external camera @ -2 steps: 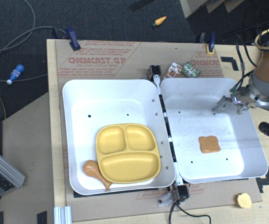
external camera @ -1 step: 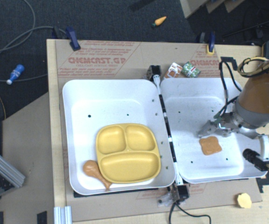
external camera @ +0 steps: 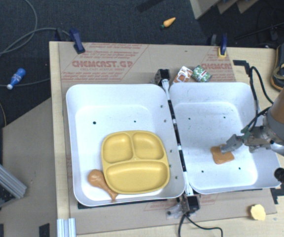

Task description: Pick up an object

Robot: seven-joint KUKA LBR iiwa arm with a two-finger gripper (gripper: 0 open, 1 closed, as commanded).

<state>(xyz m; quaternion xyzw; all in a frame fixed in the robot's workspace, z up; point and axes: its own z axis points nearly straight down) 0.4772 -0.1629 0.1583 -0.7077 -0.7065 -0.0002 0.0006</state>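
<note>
A small brown, toast-like piece (external camera: 222,156) lies on the floor of the right bin (external camera: 206,112), towards its front right. My gripper (external camera: 232,144) reaches in from the right and sits low, just above the piece's right upper edge; whether it touches the piece cannot be told. In the left bin (external camera: 83,107) a yellow divided plate (external camera: 134,161) rests at the front. An orange drumstick-shaped toy (external camera: 100,180) lies against the plate's left front edge.
Two small packets (external camera: 193,74) sit on the bench behind the right bin. A yellow lump (external camera: 257,212) lies on the bench at the front right. Blue clamps (external camera: 76,41) hold the cardboard at the back. Cables run along the right bin's right rim.
</note>
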